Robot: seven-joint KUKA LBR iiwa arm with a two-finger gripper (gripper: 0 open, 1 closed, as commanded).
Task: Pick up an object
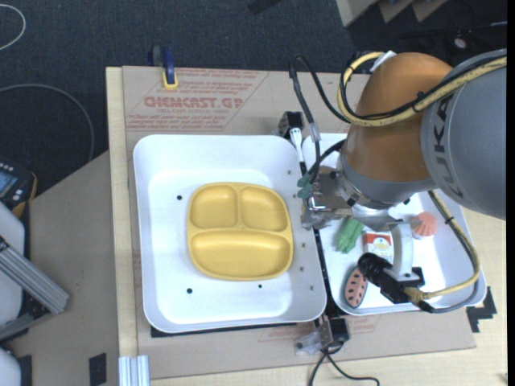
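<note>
1. Gripper point(318, 206), mine. It sits over the seam where the two bins meet, at 9 o'clock from my wrist. My own arm hides its tip, so I cannot tell whether it is spread or closed, or whether anything is in it.

2. Arm point(475, 143), mine. Grey, with an orange band point(394, 119). It comes in from 3 o'clock and covers most of the right bin.

3. Left bin point(153, 215). White and shallow, with a few small black dots on its floor.

4. Plate point(239, 232). Yellow, with three compartments: two small ones on its 12 o'clock side and one long one on its 6 o'clock side. It lies flat near the middle of the left bin, at 9 o'clock from my gripper and apart from it.

5. Right bin point(442, 268). White, with its floor bare toward 4 o'clock.

6. Green piece point(348, 234). It lies in the right bin, just beside my gripper at its 4 o'clock. It is the closest loose thing to me.

7. Red-and-white piece point(376, 240). Small, just beside the green piece at its 3 o'clock. Too small to name.

8. Pink piece point(425, 225). Rounded, in the right bin toward 3 o'clock, partly under my arm.

9. Oval piece point(355, 286). Dark with a red face, tilted, near the 7 o'clock corner of the right bin.

10. Board point(201, 95). Brown with red print, under both bins.

11. Clamp point(167, 64). Blue and yellow, on the board's 12 o'clock edge.
</note>
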